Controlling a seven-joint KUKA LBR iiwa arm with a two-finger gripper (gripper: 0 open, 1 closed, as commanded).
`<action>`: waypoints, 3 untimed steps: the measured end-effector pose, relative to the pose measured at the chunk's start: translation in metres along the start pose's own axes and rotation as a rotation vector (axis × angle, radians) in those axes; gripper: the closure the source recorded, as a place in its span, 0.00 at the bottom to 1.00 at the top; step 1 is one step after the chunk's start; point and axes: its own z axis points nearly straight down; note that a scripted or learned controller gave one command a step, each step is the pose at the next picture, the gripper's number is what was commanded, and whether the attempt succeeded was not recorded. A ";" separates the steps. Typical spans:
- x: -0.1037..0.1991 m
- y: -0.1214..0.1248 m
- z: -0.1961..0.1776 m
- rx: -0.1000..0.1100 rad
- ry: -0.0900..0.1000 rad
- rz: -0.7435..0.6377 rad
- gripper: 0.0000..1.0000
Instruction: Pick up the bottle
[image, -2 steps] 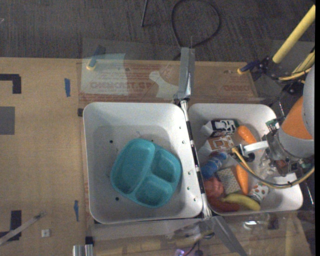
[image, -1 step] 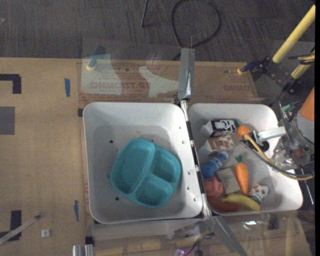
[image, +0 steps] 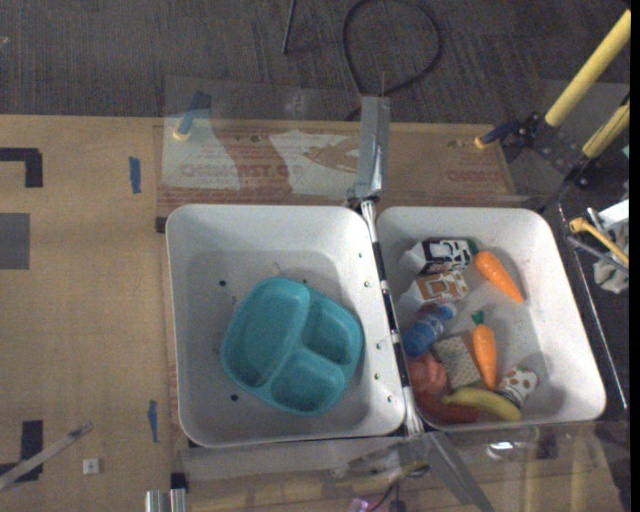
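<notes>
A small blue bottle (image: 428, 330) with a pale label lies on its side in the right bin (image: 560, 300), near that bin's left wall. It points down-left, its blue cap end toward the divider between the bins. A small carton (image: 441, 287) sits just above it and a brown cracker-like piece (image: 458, 360) just below it.
The right bin also holds two carrots (image: 497, 275) (image: 484, 354), a dark carton (image: 447, 251), a banana (image: 482, 402), a red item (image: 430, 374) and a small cup (image: 519, 383). A teal divided plate (image: 292, 345) lies in the left bin (image: 200, 260). Yellow-handled tools (image: 590, 70) stand at the upper right.
</notes>
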 end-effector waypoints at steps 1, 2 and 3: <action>-0.033 0.024 0.108 0.004 -0.003 0.063 1.00; -0.042 0.048 0.094 -0.001 0.000 -0.294 1.00; -0.040 0.046 0.098 0.003 -0.001 -0.360 1.00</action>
